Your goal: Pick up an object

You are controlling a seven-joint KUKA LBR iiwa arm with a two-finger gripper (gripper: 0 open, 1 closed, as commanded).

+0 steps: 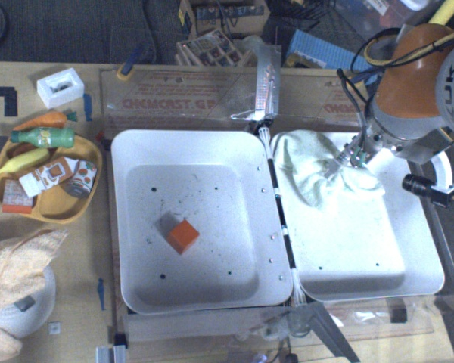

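Note:
A small orange block (184, 236) lies in the left bin (136, 165), near its middle. A crumpled white cloth (309, 169) fills the far part of the right bin (363, 271). My gripper (345, 162) hangs low over that cloth at its right side, pointing down and to the left, and its tips seem to touch the fabric. The cloth bunches up around the tips. The orange band of the arm sits above it at the upper right.
A yellow bowl (60, 206) with toy food stands left of the bins. A beige cloth (19, 267) and a white box (60, 87) lie on the bench's left side. A clear plastic barrier (189, 100) runs behind the bins.

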